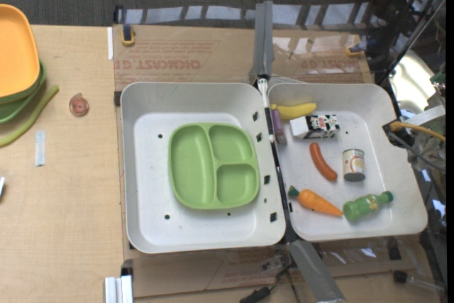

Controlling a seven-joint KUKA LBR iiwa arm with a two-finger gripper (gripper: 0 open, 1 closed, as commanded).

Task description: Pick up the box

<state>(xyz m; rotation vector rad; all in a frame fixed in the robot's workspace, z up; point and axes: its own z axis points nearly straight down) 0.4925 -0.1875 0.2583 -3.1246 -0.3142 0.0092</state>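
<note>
Black-and-white box [316, 125], green plate [213, 166], orange carrot [318, 202].

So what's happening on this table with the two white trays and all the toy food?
A robot arm is meant to pick up the box, a small black-and-white carton in the right bin. Nothing is touching it at this moment. It lies near the bin's far side, next to a banana, with a sausage, a small can, a carrot and a green bottle closer to the camera. The left bin holds a green divided plate.

The box [315, 125] is small, white with black patches, lying on its side. It sits far in the right bin [404, 213], just beside a banana [295, 110]
</note>
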